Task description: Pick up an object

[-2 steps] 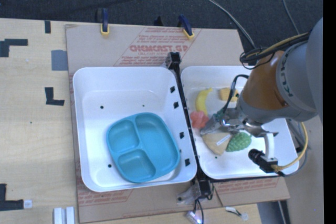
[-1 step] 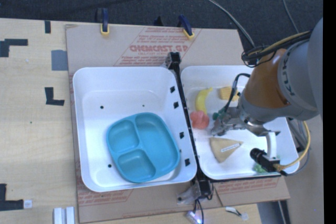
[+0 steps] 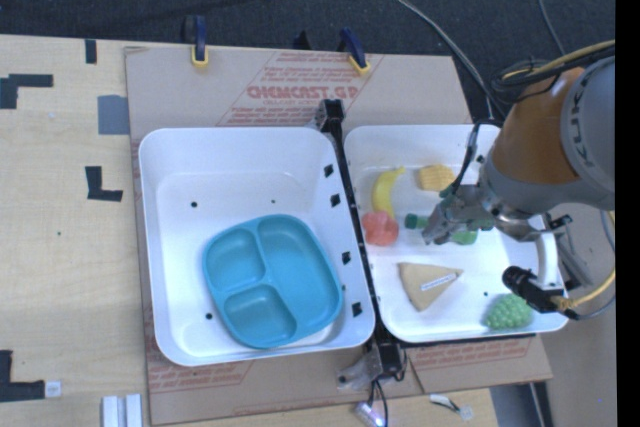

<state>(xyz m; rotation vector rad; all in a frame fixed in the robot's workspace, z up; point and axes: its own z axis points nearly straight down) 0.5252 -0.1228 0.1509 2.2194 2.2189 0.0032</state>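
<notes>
I see the arm (image 3: 545,140) reaching in from the right, bent down over the right bin (image 3: 455,327); its gripper (image 3: 440,227) sits low among the toys, beside a green piece (image 3: 464,237) and near the banana (image 3: 386,188) and red fruit (image 3: 380,229); a sandwich wedge (image 3: 428,283) lies just below; the blue tray (image 3: 271,279) rests in the left bin (image 3: 165,215).
</notes>
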